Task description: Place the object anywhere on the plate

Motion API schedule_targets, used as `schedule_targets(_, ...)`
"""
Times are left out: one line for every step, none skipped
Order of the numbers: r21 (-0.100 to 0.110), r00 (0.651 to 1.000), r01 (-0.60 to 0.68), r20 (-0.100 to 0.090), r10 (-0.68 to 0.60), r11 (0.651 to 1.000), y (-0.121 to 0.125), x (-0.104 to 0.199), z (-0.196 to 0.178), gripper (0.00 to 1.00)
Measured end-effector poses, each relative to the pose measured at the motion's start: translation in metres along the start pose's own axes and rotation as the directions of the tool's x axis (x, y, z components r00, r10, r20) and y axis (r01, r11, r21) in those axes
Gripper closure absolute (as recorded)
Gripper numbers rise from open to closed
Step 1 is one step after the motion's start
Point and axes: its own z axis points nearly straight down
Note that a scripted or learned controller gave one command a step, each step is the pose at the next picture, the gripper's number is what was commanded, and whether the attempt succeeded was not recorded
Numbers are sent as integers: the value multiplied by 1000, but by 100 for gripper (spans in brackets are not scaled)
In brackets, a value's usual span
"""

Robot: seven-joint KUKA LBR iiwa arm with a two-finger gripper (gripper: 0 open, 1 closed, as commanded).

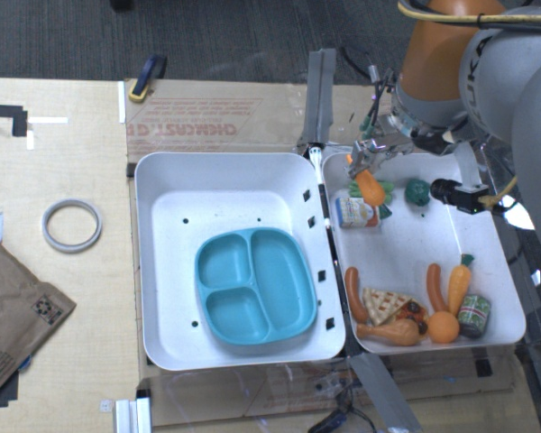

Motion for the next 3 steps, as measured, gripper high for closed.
schedule_targets(-3, 989, -148, -2, 148, 989, -24, 135, -2, 100)
schedule_targets(0, 989, -149, -1, 149, 989, -24, 135, 0, 0)
schedule_targets(2, 989, -151, 0, 151, 989, -24, 134, -9, 100)
